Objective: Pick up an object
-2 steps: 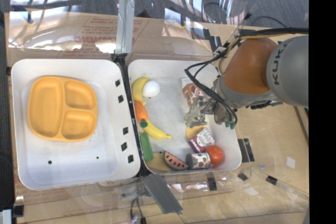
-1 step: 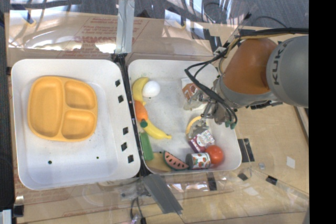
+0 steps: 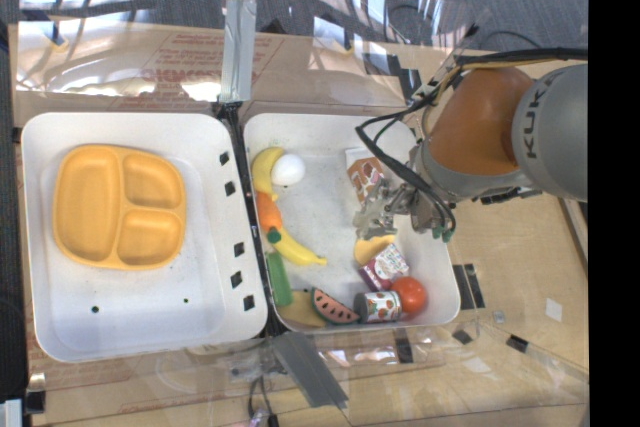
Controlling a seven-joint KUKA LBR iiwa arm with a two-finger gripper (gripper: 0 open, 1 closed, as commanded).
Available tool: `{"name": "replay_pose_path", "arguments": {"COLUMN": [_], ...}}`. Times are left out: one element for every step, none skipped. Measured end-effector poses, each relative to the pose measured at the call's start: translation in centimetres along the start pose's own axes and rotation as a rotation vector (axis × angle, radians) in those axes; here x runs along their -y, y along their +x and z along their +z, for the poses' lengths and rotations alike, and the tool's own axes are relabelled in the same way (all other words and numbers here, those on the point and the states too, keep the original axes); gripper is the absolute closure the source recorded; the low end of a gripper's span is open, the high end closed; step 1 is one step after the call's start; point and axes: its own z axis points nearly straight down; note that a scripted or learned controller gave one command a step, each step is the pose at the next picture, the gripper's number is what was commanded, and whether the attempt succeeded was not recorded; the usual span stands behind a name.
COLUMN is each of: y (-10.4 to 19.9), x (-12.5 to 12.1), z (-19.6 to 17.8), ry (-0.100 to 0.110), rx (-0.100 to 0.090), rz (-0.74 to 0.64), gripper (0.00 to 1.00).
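Nearest the camera, along the right bin's [image 3: 432, 130] near wall, lie a watermelon slice [image 3: 335, 306], a small printed can [image 3: 377, 306] on its side and a red tomato [image 3: 409, 295], all crowded together, the can touching the tomato. Just beyond them sits a small pouch with a purple label [image 3: 388, 264].

My gripper [image 3: 378, 215] hangs right over a yellow wedge-shaped piece [image 3: 372, 248] just beyond that pouch; that is the thing I judge I am after. Whether my hand is spread or closed I cannot tell; cables and wrist hide it, and I see nothing held.

The wedge looks like light, hard plastic toy food: stiff, smooth, likely slippery. Its long axis seems to run roughly across the bin, left to right, so I would pinch across its short width near the middle. The pouch beside it could get nudged.

Toward the left wall, a banana [image 3: 297, 251] lies slanted, tip toward the bin's middle, by a carrot [image 3: 268, 212] and a green piece [image 3: 279, 281]. Farther, a white egg [image 3: 289, 170] rests on a yellow fruit [image 3: 264, 167], and a printed packet [image 3: 365, 175] lies near my wrist. The left bin [image 3: 40, 235] holds an orange divided plate [image 3: 120, 207].
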Motion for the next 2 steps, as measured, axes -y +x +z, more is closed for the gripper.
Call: {"name": "replay_pose_path", "arguments": {"y": [0.0,-0.3], "x": [0.0,-3.0], "z": [0.0,2.5], "ry": [0.000,-0.002], "rx": [-0.001,-0.012], "rz": [0.000,0.008], "gripper": [0.00,0.00]}}
